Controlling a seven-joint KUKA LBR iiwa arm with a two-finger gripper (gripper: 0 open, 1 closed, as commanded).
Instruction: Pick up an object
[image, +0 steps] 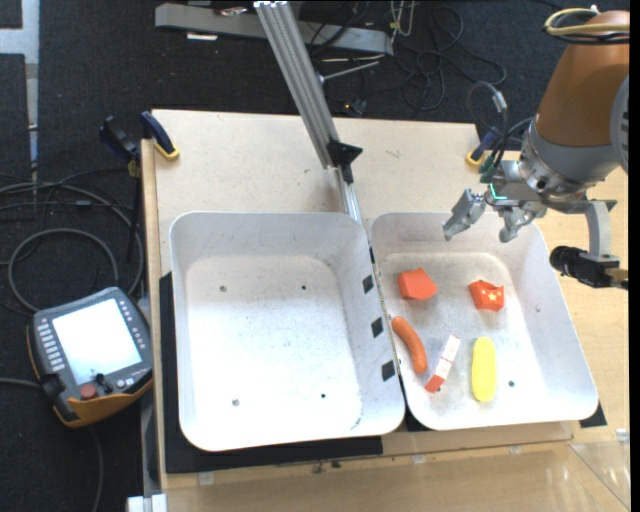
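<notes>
The right bin (560, 330) holds an orange block (417, 284), a small red piece with a yellow mark (487, 295), an orange sausage shape (410, 343), a white and red stick (442, 363) and a yellow oblong (483, 369). My gripper (488, 221) hangs above the bin's far edge, up and right of the orange block. Its two fingers are spread apart with nothing between them.
The left bin (200, 300) lies beside the right one. A metal bar (305, 85) slants down to the bins' shared far corner. A teach pendant (90, 350) lies off the bench at left. Clamps (155, 135) sit at the bench's far corners.
</notes>
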